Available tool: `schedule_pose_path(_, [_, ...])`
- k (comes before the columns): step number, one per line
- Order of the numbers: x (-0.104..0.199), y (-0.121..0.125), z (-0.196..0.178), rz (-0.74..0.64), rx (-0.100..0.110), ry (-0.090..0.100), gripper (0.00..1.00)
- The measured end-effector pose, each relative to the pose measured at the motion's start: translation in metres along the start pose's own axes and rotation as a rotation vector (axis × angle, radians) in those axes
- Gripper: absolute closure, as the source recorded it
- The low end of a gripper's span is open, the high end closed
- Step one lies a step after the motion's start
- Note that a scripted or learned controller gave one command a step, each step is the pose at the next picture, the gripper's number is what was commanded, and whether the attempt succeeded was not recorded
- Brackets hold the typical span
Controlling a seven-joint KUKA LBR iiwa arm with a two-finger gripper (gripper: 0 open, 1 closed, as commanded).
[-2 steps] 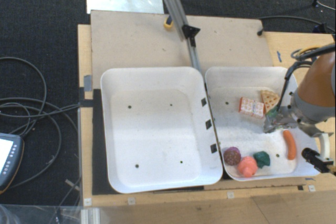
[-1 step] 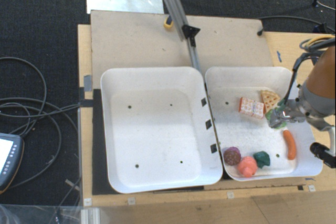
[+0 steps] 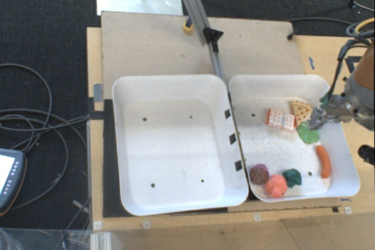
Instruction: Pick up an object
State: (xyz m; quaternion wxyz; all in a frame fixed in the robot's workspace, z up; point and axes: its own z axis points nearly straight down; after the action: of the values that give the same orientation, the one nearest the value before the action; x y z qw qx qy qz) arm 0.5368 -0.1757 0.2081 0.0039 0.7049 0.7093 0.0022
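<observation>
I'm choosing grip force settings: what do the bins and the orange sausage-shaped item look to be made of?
The bins look like thin moulded white plastic, matte with faint speckling and rounded rims. The orange sausage-shaped item looks like smooth toy plastic or rubber, judging by its uniform colour and slight sheen; whether it is hard or soft cannot be told.
</observation>
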Motion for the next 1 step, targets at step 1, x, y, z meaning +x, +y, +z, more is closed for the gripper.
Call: schedule_pose_path(1, [-0.0002, 0.0012, -0.0068, 0.001, 0.005, 0.001, 1.0])
